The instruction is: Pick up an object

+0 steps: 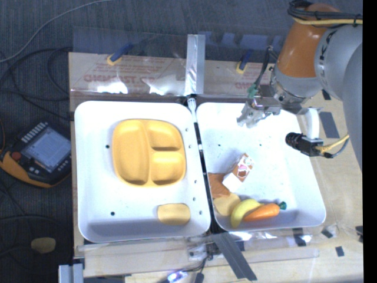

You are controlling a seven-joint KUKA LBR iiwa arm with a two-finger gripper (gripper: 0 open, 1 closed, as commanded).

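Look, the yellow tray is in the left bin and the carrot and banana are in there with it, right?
Not quite. The camera view shows the yellow tray in the left bin, but the carrot and banana lie in the right bin, at its near edge.

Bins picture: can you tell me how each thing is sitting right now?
Tool: above the right bin's far end, nothing visibly in it.
Yellow tray: flat in the left bin, right way up.
Yellow block: lying near the left bin's front.
Small carton: tilted.
Banana: touching the carrot.
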